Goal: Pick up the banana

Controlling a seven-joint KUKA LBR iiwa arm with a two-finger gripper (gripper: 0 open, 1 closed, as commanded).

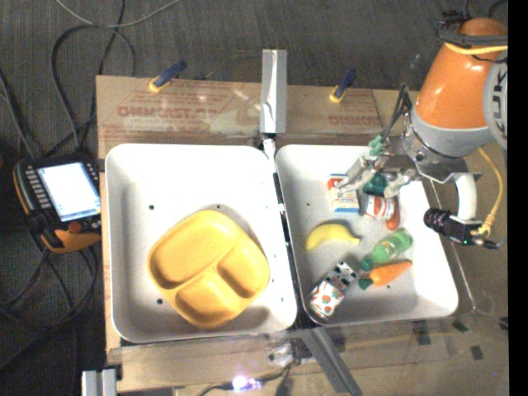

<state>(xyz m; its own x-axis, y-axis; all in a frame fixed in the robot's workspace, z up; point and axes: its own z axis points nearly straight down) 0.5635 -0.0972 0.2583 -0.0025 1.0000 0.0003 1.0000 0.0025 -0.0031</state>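
The yellow banana lies on the floor of the right bin, near its left wall. My gripper hangs over the upper middle of that bin, up and to the right of the banana and apart from it. Its fingers point down toward a white and red carton and a red and white can. No object shows between the fingers.
The right bin also holds a green bottle, an orange carrot and a white spotted carton. A yellow divided plate lies upside down in the left bin. A teach pendant sits off the bench at left.
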